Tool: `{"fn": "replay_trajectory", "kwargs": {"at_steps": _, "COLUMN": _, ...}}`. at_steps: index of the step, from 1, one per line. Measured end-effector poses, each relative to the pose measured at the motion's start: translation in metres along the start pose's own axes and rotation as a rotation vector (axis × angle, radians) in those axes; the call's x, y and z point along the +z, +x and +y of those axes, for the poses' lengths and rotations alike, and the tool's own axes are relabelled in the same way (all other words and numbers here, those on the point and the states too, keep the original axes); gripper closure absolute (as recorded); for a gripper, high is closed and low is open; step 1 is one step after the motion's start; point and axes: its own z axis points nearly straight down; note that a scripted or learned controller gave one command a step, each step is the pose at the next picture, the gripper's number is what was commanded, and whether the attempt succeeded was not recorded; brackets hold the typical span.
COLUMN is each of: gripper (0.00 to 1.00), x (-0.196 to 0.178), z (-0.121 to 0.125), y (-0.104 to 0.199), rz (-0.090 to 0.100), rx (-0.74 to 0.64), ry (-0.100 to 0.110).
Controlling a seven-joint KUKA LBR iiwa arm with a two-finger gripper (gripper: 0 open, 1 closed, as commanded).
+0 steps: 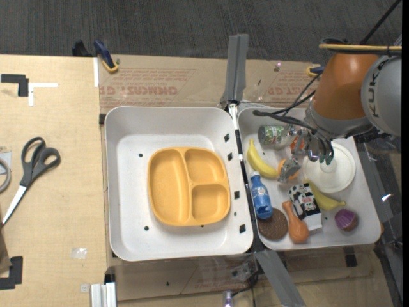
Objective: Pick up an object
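Pincer (291, 169) beside banana (259, 162) — cardboard (160, 82) lettering unreadable.

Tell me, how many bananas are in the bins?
2. One banana lies at the right bin's left side, above the blue bottle. The other banana pokes out below the white bowl. The arm may hide more.

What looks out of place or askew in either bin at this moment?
Nothing looks spilled or broken. The right bin is crowded: a blue bottle lies on its side, and a banana and a carrot-like toy lie loose beside it. The left bin holds an orange divided plate, sitting slightly rotated.
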Motion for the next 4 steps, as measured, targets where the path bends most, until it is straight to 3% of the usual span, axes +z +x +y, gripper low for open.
{"fn": "replay_trajectory", "kwargs": {"at_steps": 1, "gripper": 1.0, "x": -0.012, "z": 0.001, "y": -0.003, "rz": -0.011, "rx": -0.003, "ry": 0.001}}
{"fn": "replay_trajectory", "kwargs": {"at_steps": 2, "gripper": 1.0, "x": -0.143, "z": 0.048, "y": -0.008, "rz": -0.004, "rx": 0.052, "ry": 0.0}}
{"fn": "replay_trajectory", "kwargs": {"at_steps": 3, "gripper": 1.0, "x": -0.12, "z": 0.094, "y": 0.009, "rz": -0.004, "rx": 0.056, "ry": 0.0}}
{"fn": "replay_trajectory", "kwargs": {"at_steps": 4, "gripper": 1.0, "x": -0.189, "z": 0.053, "y": 0.004, "rz": -0.008, "rx": -0.264, "ry": 0.001}}
